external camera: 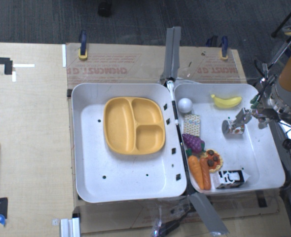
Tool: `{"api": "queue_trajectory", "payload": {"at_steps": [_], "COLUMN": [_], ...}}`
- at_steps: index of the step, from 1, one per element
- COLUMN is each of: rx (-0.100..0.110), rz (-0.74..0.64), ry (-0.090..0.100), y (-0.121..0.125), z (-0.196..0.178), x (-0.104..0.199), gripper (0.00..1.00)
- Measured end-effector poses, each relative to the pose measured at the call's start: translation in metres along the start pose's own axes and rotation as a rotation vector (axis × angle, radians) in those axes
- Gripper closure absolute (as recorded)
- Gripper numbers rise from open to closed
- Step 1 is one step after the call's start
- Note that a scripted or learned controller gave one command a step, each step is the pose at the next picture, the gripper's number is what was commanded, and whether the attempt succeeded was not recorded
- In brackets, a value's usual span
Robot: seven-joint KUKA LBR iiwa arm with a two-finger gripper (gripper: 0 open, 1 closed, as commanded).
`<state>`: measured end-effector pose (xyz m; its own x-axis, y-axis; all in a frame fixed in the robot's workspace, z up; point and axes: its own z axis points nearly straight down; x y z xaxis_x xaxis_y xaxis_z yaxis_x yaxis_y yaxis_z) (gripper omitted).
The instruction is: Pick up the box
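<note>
Bench, two white bins, viewed from above at a slant.

Box [232, 178]: small black-and-white carton, lying in the near right corner of the right bin [264, 147], long axis roughly left to right, right end tipped slightly toward the far side. Print on its face is too small to read. It lies just right of the carrot [197, 172] and well apart from the gripper.

Gripper [234, 126]: over the middle of the right bin, reaching in from the right, fingers pointing left. Whether they are spread or closed cannot be told; nothing visibly held.

Other contents, right bin: banana [227, 100] at the far side; white ball [185, 104] by the far left corner; patterned cracker-like slab [192, 125] near it; purple grapes [193, 142]; small pastry with red topping [212, 160].

Left bin [86, 147]: one yellow divided plate [134, 125], three compartments, set toward the far side.

Writing: cardboard sheet [111, 67] under the far edge of the bins bears red lettering, upside down from here, reading close to "CHEMCAST GP", repeated on the right-hand part.

Surface: pale wooden bench [27, 132]; two blue-and-yellow clamps [83, 48] pin the cardboard at the far edge. Dark grey carpet [135, 9] beyond.
</note>
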<state>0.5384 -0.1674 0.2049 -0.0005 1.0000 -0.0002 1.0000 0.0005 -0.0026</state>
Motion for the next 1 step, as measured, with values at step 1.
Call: {"api": "queue_trajectory", "payload": {"at_steps": [1], "rx": [0.0], "rz": [-0.088], "ry": [0.0], "y": [0.0073], "z": [0.0183], "x": [-0.0033], "gripper": [0.0]}}
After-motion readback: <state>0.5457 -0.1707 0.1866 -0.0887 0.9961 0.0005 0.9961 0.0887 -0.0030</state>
